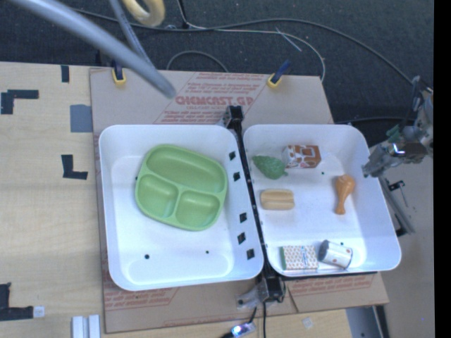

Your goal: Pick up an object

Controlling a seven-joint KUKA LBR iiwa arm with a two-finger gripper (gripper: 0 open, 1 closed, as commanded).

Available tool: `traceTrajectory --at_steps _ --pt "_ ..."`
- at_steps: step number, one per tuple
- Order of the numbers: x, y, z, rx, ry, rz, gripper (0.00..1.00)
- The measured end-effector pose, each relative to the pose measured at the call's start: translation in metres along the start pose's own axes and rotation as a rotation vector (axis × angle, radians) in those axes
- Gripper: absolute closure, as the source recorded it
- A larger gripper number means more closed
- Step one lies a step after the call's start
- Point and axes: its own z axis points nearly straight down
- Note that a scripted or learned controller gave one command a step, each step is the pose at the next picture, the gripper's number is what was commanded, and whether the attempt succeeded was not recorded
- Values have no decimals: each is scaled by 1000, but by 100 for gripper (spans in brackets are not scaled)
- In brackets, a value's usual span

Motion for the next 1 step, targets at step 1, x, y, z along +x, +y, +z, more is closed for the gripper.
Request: traceTrajectory --at_steps 1 --pt "1 1 -22 2 1 0 100"
